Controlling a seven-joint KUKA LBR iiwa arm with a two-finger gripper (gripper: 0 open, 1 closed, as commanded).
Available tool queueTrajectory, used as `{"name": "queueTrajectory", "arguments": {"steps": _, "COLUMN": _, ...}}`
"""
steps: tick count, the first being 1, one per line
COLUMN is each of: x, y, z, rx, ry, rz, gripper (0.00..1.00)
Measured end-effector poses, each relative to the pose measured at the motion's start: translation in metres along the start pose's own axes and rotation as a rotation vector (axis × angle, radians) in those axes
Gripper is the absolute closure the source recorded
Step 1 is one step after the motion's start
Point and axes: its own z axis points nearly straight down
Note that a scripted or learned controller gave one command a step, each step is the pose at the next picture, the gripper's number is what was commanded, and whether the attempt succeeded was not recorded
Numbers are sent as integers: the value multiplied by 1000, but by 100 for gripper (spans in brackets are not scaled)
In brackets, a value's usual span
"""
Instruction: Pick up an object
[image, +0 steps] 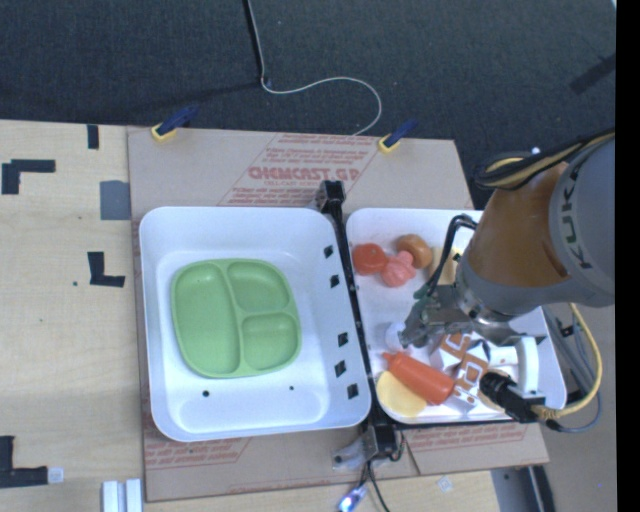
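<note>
In the right bin (372, 300) lie several toy foods: a red piece (369, 258), a pink piece (400, 270), a tan piece (413, 246), an orange-red carrot-like piece (421, 376) and a yellow disc (398, 399). My gripper (418, 330) hangs low over the middle of this bin, just above the orange-red piece and below the pink one. Its dark fingers point down and left toward the bin floor. Nothing shows between them.
The left bin (160, 300) holds a green divided plate (236, 316). A white and orange patterned item (466, 362) lies under the wrist. The black divider clips (340, 290) run between the bins. Cardboard (290, 170) lies under both bins.
</note>
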Motion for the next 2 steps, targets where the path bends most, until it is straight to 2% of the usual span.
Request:
{"name": "queueTrajectory", "arguments": {"steps": 1, "x": 68, "y": -5, "z": -77, "rx": -17, "ry": -2, "rz": -6, "gripper": 100}}
{"name": "queueTrajectory", "arguments": {"steps": 2, "x": 137, "y": -5, "z": -136, "rx": -17, "ry": -1, "rz": -9, "gripper": 100}}
